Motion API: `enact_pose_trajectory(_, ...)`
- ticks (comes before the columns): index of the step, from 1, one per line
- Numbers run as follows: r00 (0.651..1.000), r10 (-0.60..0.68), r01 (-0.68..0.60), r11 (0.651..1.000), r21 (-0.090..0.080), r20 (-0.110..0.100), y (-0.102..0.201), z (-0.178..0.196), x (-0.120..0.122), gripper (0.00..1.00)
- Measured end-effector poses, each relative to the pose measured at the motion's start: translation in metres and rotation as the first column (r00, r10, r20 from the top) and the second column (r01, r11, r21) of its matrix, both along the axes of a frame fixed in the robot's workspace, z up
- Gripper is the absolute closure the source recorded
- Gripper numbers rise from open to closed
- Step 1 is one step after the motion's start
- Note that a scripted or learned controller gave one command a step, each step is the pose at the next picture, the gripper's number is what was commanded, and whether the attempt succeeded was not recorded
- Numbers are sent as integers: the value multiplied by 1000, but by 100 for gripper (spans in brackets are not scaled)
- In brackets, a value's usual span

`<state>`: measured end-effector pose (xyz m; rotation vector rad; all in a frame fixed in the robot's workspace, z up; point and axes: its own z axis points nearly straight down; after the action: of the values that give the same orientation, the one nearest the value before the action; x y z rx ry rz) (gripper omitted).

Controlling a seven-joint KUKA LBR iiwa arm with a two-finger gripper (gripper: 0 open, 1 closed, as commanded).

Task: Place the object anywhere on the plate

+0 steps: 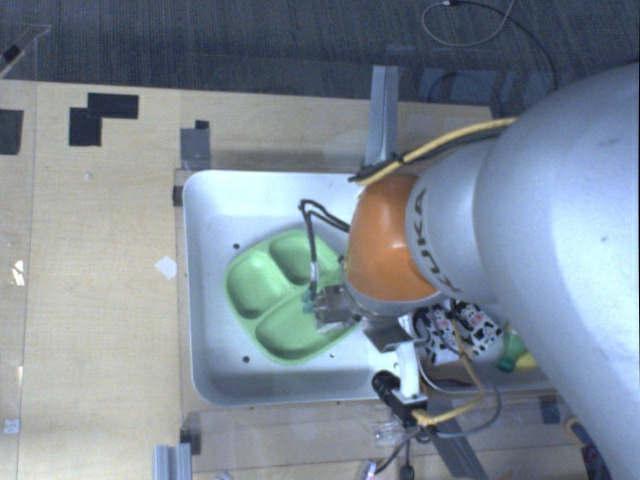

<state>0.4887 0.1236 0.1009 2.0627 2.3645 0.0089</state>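
A light green plate with three compartments lies in the left white bin. My grey arm with its orange band reaches in from the right and hangs over the plate's right side. The gripper sits low above the plate's right edge, at the lower compartment; the wrist hides its fingertips. I cannot see any object between the fingers or on the plate's open parts.
Under the arm, in the right bin, lie a black-and-white patterned object and a small green and yellow item. Cables hang by the bin's front edge. Wooden bench top surrounds the bins, with black tape marks at the far left.
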Motion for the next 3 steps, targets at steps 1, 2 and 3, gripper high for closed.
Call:
enact_pose_trajectory(1,971,237,-237,971,0,-1,70,92,-1,100)
enact_pose_trajectory(2,922,386,-386,922,-1,-2,103,90,-1,100)
enact_pose_trajectory(3,915,403,-403,915,-3,15,45,-7,7,100)
